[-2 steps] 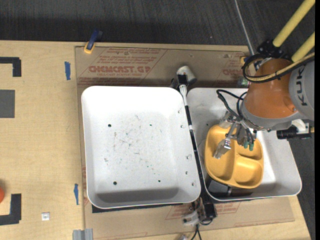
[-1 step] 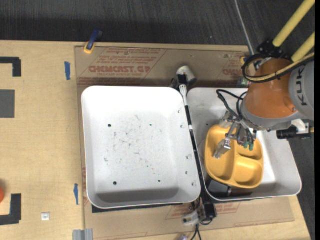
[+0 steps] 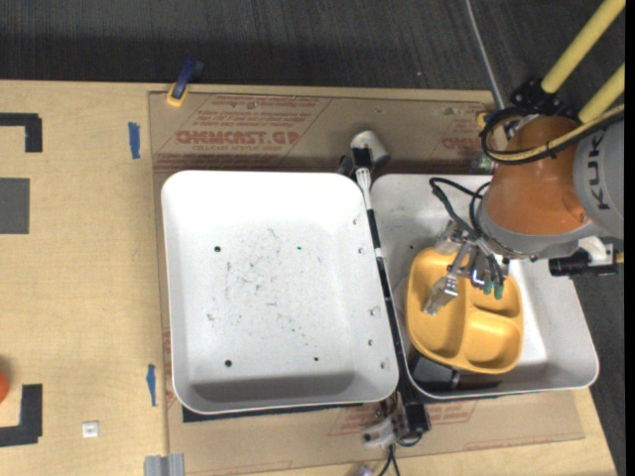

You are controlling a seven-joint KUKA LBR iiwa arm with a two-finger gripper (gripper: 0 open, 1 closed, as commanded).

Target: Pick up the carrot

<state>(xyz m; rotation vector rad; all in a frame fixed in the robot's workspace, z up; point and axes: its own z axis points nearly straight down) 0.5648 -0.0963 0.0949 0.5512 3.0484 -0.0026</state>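
A: Anything hard to read?
B: Carrot: can't tell where. Orange blob (image 3: pixel 3 387) is cut off by the left edge, unclear. Gripper (image 3: pixel 468 278) is over the yellow dish (image 3: pixel 476 340); open or closed, can't tell.
A: Counts?
B: Two bins, left bin (image 3: pixel 198 266) and right bin (image 3: pixel 558 337). One dish, in the right bin. One arm (image 3: pixel 536 191).

glossy yellow plastic dish (image 3: pixel 466 335), smooth white bins (image 3: pixel 198 206)

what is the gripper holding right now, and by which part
Cannot be told: the gripper hangs over a yellow plastic dish in the right-hand white bin, with nothing visibly held.
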